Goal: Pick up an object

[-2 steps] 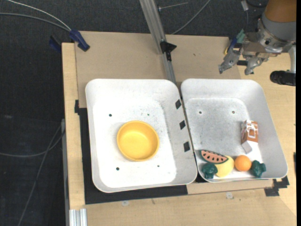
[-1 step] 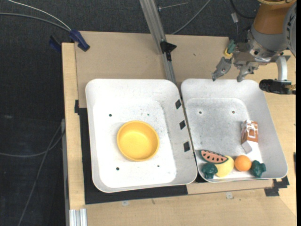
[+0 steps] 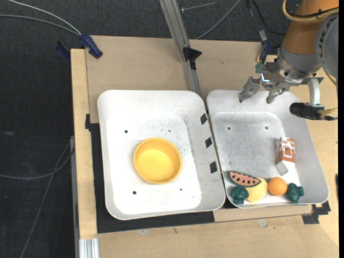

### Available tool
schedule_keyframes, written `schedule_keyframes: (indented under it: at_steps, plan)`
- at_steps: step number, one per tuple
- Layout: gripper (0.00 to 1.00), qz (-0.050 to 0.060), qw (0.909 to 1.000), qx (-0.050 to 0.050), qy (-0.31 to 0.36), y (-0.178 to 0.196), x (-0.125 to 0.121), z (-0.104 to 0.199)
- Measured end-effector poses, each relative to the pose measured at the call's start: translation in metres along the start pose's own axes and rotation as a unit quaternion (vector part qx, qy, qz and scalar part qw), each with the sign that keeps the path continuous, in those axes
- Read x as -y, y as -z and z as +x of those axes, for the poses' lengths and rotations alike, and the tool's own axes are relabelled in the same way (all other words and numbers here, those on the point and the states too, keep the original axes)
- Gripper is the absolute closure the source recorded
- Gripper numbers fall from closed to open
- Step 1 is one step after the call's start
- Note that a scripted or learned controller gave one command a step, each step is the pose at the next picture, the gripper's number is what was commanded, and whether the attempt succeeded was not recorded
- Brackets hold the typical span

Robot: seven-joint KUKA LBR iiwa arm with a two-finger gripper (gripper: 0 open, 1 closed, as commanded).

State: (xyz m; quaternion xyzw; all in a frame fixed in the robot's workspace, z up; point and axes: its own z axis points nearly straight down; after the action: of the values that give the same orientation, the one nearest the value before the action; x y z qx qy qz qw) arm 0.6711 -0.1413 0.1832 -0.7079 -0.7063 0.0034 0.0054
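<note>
Nothing picked up yet. Jaws point(image 3: 262, 90) spread apart and bare, hovering over far rim of right bin point(image 3: 247, 128); candidate objects, like orange point(image 3: 277, 186), clustered at near edge, untouched.

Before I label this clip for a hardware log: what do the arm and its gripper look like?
The arm is grey with a rounded orange band above the wrist. The gripper is metallic grey with two short, dark-tipped fingers. Thin cables run beside the wrist, and a black cylindrical part sticks out beside it.
</note>
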Motion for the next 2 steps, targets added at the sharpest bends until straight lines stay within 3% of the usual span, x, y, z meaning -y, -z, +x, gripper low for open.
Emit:
schedule_keyframes:
  at_steps: [1, 2]
  plan:
    - [0.00, 0.001, 1.0000, 0.000, 0.000, -0.061, 0.008, -0.004]
    - [1.00, -0.005, 1.0000, 0.000, 0.000, -0.042, 0.004, -0.003]
